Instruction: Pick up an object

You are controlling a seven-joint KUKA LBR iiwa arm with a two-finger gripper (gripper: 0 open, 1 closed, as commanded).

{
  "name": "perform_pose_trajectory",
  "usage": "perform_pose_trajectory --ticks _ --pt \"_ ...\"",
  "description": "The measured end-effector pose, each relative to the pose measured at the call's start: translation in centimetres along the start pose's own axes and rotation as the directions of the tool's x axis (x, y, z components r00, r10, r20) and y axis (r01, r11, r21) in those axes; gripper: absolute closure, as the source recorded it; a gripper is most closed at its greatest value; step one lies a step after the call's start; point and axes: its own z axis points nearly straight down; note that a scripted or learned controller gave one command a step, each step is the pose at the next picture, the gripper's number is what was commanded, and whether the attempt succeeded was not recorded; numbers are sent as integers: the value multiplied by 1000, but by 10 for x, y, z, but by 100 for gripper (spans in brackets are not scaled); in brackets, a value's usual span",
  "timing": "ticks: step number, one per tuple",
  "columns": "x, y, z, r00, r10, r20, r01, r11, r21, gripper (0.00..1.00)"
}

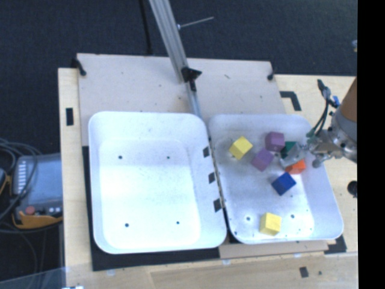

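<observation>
The right bin holds several small blocks. A yellow cube lies at its upper left and another yellow cube near its front. Two purple cubes sit close together in the middle, with a blue cube below them. A small green piece and an orange piece lie at the bin's right side. My gripper reaches in from the right edge and is low over the green and orange pieces. Nothing is visibly lifted.
The left bin sits beside the right one, its wall touching along the middle. A slanted metal rail rises from behind the bins. Cables and a controller box lie off the bench at left.
</observation>
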Motion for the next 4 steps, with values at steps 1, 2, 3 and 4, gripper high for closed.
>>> perform_pose_trajectory --ticks 1,2,3,4 --pt "-1 -11 55 1000 1 -1 -1 1000 2 0" --pt "-6 -9 98 1000 2 -1 -2 1000 0 0" --pt "-7 -7 84 1000 9 1 -9 1000 -8 100" --pt "1 -8 26 1000 -5 1 5 1000 -9 100"
